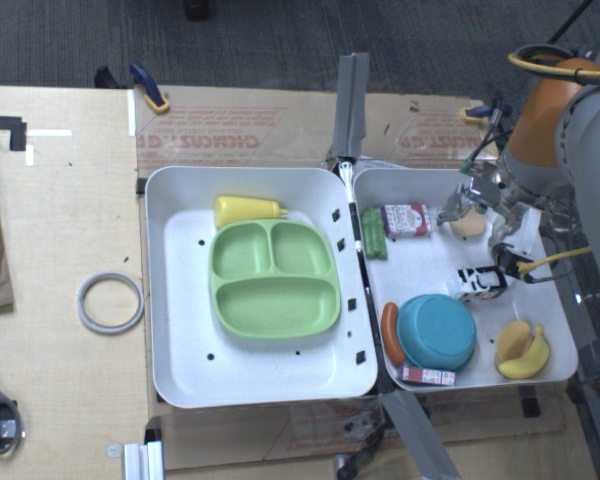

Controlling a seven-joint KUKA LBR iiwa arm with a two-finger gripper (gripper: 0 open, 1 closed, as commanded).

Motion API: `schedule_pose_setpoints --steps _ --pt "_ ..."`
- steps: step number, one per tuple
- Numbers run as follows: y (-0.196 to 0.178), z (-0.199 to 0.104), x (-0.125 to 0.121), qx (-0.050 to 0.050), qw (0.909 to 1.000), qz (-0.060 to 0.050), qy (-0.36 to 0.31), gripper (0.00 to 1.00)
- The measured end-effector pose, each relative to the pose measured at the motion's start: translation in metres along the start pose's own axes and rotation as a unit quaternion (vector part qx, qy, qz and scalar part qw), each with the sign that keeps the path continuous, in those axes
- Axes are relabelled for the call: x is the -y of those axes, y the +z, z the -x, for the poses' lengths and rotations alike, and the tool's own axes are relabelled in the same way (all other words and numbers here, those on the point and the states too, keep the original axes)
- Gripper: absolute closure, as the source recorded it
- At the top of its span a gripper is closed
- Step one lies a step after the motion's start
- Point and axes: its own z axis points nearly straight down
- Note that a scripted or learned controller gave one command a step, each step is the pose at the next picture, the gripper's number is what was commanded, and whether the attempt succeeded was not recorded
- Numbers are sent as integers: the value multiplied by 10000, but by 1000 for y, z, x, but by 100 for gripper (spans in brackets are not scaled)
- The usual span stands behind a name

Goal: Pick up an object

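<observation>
1. Nearest me in the right bin (435, 393) there's a small red-and-white packet (427, 375) against the near wall, with a blue bowl (437, 332) upside down just behind it, a hot dog (390, 332) touching the bowl's left and a banana (522, 351) off to the right.
2. Progress, as I read it: nothing picked yet. The claw (477, 211) is down at the far right of that bin, right over a small tan lump (469, 225). From up here I honestly can't tell how its tips are set or whether it has anything.
3. That lump looks like the target. It sits on the bin floor.
4. Clutter close by: a red snack pack (405, 219) to its left, a green bar (372, 235), and a black-and-white thing (480, 282) just nearer.
5. The left bin (180, 358) has a green divided plate (275, 279) and a yellow piece (246, 209), well clear.
</observation>
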Motion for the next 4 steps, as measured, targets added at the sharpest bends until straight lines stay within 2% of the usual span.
schedule_pose_setpoints --steps 1,2,3,4 --pt "0 15 49 -3 10000 4 73 0" --pt "-45 36 2 3 9916 22 -1295 0" --pt "-2 9 -27 3 9789 26 -2044 0" --pt "-13 10 -28 14 9788 52 -2046 100"
